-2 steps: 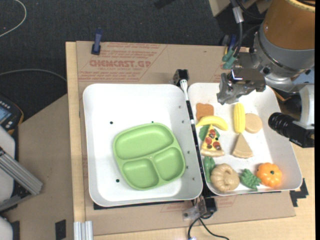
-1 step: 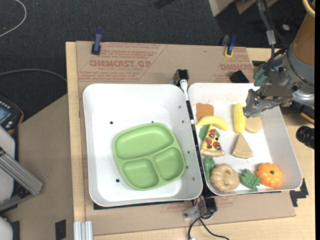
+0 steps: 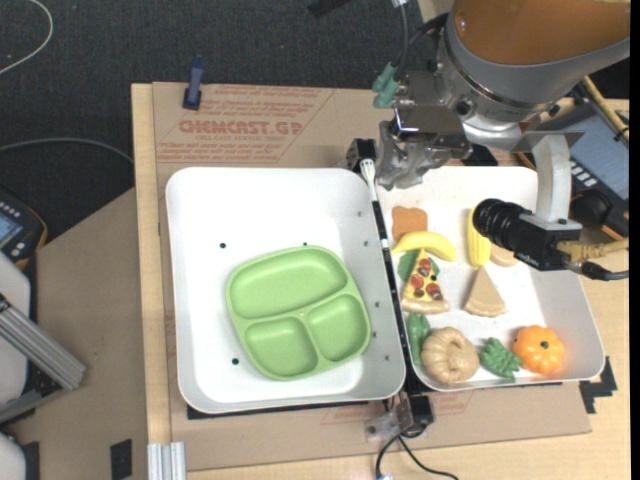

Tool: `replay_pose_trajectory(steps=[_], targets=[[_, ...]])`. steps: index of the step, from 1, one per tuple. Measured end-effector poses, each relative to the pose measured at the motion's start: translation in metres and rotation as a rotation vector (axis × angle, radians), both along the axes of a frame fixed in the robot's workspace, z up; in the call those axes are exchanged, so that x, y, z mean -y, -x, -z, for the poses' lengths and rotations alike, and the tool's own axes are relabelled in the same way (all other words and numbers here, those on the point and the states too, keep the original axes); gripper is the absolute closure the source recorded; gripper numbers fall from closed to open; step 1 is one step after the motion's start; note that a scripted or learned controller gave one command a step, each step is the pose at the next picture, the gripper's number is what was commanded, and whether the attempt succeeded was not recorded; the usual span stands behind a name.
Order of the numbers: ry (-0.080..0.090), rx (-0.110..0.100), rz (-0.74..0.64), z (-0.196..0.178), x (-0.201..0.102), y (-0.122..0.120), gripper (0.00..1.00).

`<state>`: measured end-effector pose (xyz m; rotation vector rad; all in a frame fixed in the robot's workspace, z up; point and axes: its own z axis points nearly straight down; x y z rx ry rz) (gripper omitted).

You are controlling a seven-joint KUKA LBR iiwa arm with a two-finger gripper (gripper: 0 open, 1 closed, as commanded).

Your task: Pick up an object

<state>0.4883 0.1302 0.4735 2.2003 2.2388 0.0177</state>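
Overhead, grey arm with orange band (image 3: 540, 28) reaching in from the right, its pincer (image 3: 405, 168) hanging over the far left corner of the right-hand shallow white bin (image 3: 585, 313), close to the divide between the two bins. Fingers hidden among dark metal and cables; cannot tell whether apart or together, and nothing seen held between them.

Below the pincer, toy food crowded along the right bin's left side: an orange-brown toast-like slab (image 3: 409, 219), a yellow plastic banana (image 3: 424, 243) just in front of it, then a pizza slice with red dots (image 3: 423, 283) beside a green leafy piece (image 3: 408, 265). Nearer still, a tan bagel-shaped ring (image 3: 449, 354), a dark green sprig (image 3: 498, 358) and a small orange pumpkin (image 3: 539, 349) in a row along the near wall. A pale wedge of bread or cheese (image 3: 486, 294) in the middle, a yellow upright piece (image 3: 477, 236) behind it. Black cylindrical device (image 3: 515, 230) with a white bracket jutting over the bin from the right, partly covering that yellow piece.

Left-hand white bin (image 3: 200, 228) holding a light green three-compartment plastic tray (image 3: 297, 311), tilted askew.

Underneath, a brown cardboard-covered desk (image 3: 250, 123) printed with red lettering, a small blue clip (image 3: 193, 85) near its far left edge. Dark carpet around, with thin pale cables looping at far left.
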Motion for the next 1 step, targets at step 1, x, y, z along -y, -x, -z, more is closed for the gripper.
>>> replay_pose_trajectory(steps=[1], targets=[[0.010,-0.027,0.022,0.2057,0.0474,0.0114,1.00]])
